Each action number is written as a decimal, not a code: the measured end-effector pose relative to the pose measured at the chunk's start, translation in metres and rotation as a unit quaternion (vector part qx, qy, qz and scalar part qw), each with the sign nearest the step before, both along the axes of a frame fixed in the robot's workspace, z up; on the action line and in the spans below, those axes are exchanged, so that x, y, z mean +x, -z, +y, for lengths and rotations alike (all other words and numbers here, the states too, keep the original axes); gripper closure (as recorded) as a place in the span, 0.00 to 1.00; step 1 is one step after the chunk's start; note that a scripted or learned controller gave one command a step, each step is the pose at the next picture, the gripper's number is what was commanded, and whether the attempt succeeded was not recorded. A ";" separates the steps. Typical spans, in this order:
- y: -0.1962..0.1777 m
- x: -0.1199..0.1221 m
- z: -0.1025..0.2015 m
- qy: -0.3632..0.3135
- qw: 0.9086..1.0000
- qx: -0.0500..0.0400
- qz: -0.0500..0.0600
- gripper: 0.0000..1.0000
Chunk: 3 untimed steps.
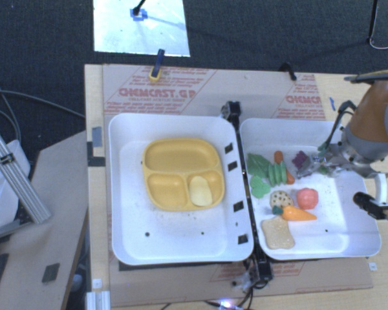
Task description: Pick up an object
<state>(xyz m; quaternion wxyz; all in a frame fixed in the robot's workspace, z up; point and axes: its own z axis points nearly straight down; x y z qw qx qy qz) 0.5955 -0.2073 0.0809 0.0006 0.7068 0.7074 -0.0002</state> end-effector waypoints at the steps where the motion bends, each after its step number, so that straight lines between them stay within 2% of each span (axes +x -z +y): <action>1: -0.003 -0.050 0.055 -0.002 1.000 0.002 0.002 0.00; 2: -0.003 -0.112 0.097 0.000 1.000 0.002 0.003 0.00; 3: -0.014 -0.108 0.095 0.000 1.000 0.001 -0.002 1.00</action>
